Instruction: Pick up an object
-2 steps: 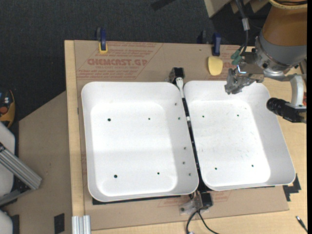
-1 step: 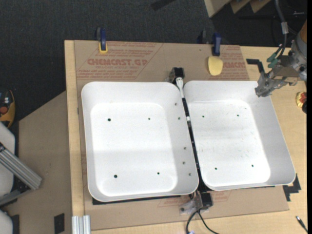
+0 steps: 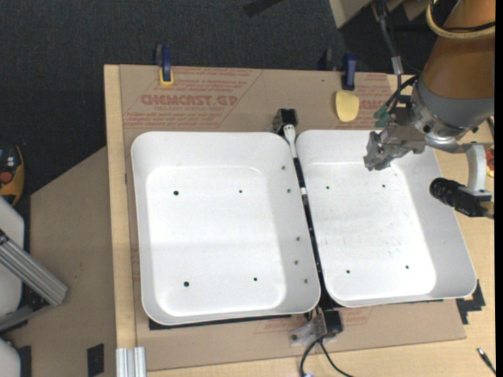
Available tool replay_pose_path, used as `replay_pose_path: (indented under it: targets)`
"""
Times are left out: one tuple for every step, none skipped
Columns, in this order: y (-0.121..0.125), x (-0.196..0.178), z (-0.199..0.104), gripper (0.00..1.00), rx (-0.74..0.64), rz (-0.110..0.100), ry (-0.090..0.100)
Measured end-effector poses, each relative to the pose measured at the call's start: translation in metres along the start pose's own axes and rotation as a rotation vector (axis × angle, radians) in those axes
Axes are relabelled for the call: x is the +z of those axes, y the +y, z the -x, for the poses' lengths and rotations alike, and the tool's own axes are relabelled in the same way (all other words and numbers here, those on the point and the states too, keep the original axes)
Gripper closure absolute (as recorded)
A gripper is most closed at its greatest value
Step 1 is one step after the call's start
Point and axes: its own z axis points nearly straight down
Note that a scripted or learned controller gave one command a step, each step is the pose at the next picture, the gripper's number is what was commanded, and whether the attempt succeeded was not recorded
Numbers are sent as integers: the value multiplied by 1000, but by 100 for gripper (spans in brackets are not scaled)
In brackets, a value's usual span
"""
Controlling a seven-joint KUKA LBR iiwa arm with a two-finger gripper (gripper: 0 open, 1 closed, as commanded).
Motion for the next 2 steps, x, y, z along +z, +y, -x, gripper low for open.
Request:
replay_pose_path:
  targets:
    - [-11,-171,-41,100,-2,27,-2]
    - [29,-37,-83,100,0,-7,-1]
